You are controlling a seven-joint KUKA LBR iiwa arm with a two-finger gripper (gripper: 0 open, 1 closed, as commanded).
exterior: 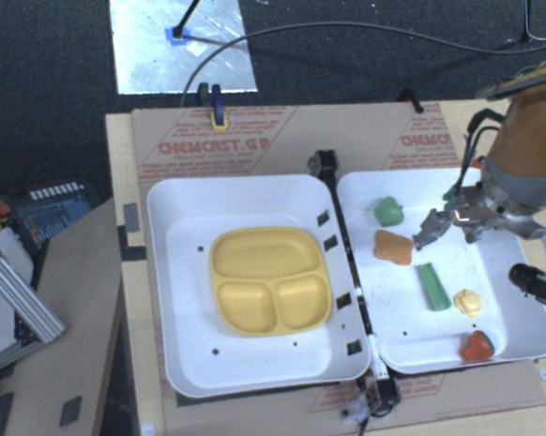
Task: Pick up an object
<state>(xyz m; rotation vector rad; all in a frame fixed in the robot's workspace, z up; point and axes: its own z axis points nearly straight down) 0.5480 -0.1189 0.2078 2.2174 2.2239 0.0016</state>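
The right bin holds several small objects: a green round piece, an orange chunk, a green stick, a pale yellow lump and a red-orange piece. My gripper reaches in from the right and hovers just right of the orange chunk, above the green stick. Nothing is visible between its dark fingers, and their spread is too small to read.
A yellow three-compartment tray lies in the left bin. A black divider with clips runs between the bins. Cables and a foil sheet lie behind the bench.
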